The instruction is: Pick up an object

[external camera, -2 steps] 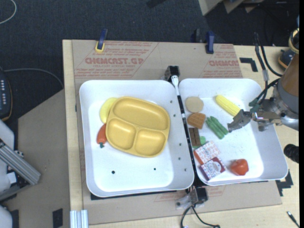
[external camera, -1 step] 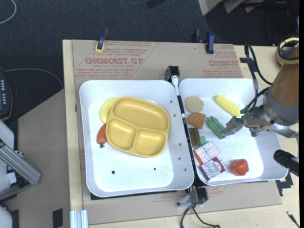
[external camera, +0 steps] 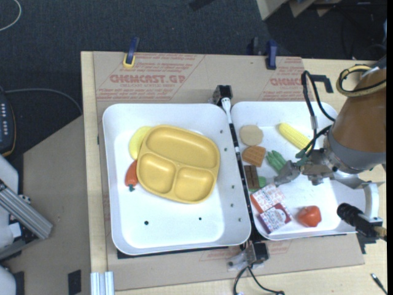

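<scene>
From the camera view, the arm [external camera: 362, 128] is reaching in over the right bin [external camera: 325, 112], and the gripper [external camera: 293, 172] is hanging low above the bin's middle, just beside the green toy vegetable [external camera: 276, 160]. Nothing is sitting between its fingers, and whether they are spread or closed I cannot tell from here. So this looks like the approach step, with no object lifted yet.

Candidates are lying all around it: the corn cob [external camera: 293, 136] toward the back, the round biscuit [external camera: 250, 134] and the brown bread piece [external camera: 254, 156] by the inner wall, the red-and-white packet [external camera: 270, 206] and the tomato [external camera: 309, 216] toward the front. The next move is probably calling for a short descent centred on one item, likely the green one, without clipping its neighbours.

The left bin [external camera: 116, 165] is carrying a yellow divided plate [external camera: 178, 163], with a red pepper [external camera: 131, 174] and a banana [external camera: 137, 140] peeking out beside it. Both bins are resting on a cardboard sheet [external camera: 153, 75] clamped to the bench; dark carpet [external camera: 61, 17] is surrounding everything.
</scene>
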Action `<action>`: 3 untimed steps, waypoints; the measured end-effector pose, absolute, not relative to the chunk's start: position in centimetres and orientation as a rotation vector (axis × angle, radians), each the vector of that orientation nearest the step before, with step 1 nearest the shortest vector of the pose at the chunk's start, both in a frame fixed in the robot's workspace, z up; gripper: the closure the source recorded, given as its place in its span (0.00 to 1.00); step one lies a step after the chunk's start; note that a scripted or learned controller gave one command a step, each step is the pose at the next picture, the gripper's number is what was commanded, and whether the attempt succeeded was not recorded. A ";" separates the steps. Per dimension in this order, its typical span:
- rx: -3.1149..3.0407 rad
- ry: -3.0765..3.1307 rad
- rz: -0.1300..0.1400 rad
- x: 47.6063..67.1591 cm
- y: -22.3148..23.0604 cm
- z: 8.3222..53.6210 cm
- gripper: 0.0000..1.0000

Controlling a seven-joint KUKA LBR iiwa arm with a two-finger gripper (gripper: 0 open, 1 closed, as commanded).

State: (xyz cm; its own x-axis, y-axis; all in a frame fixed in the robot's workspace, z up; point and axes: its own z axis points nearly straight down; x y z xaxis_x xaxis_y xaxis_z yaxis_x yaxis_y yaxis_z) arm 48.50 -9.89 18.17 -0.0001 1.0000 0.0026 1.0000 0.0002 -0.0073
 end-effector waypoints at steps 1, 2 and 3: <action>-2.218 -2.216 0.004 48.3 -10.0 13.9 0.00; -2.220 -2.219 -0.006 48.5 -9.8 8.9 0.00; -2.230 -2.227 -0.014 48.7 -10.0 10.4 1.00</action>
State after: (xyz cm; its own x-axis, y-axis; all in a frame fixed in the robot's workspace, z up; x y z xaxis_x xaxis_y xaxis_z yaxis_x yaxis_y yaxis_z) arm 48.71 -9.97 10.41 0.0017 1.0000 -0.0008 0.9999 -0.0016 0.0130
